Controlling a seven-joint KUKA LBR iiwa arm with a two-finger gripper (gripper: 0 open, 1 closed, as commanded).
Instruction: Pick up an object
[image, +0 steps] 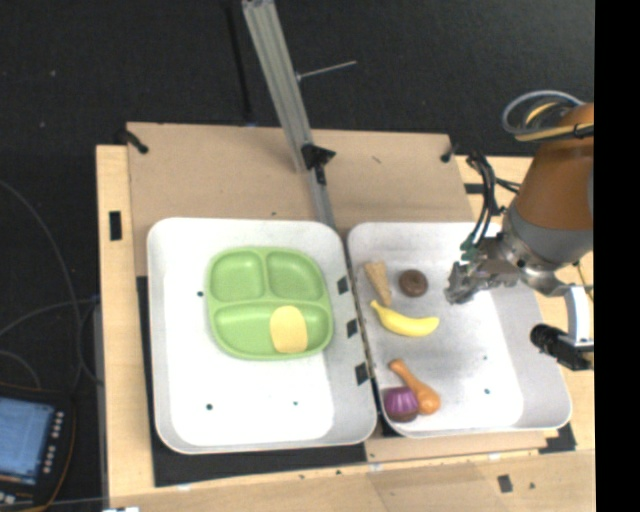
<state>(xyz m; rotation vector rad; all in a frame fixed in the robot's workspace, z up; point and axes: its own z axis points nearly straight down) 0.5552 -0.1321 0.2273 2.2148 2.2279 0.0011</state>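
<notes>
In the right bin (500, 390) lie a yellow banana (405, 322), a brown round piece (412, 283), a tan wooden piece (378, 280), an orange carrot (413, 386) and a purple piece (401, 403). My gripper (458, 288) hangs over the right bin, just right of the brown round piece and up and right of the banana. Nothing shows between its tips. The left bin (185, 390) bears a green divided plate (268, 302) with a yellow oval piece (289, 329) in its front compartment.
A slanted metal pole (290, 105) rises from the bench behind the bins. The arm's grey wrist and orange band (555, 195) stand over the right bin's far right side. A black fitting (555, 343) sits at the right bin's edge.
</notes>
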